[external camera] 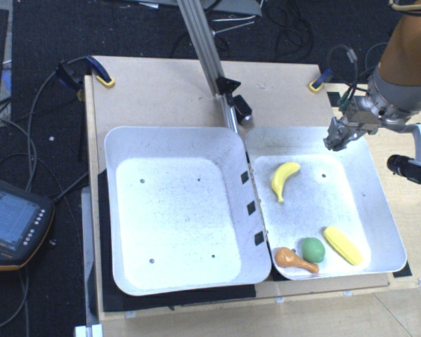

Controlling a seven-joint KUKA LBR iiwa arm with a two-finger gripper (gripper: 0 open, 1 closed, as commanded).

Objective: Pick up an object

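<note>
two bins (pixel 175 146), four toy foods (pixel 285 180)

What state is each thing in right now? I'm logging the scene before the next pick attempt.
gripper: above the right bin's far rim, nothing seen in it.
banana: lying loose in the right bin, apart from the others.
green ball: resting near the front edge.
orange drumstick-shaped toy: lying against the green ball.
yellow corn-like piece: lying flat, front right.

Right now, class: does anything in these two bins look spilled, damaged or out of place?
Nothing stands out. The banana, green ball, orange piece and yellow piece all lie inside the right bin. The pincer hovers over that bin's far edge.
</note>
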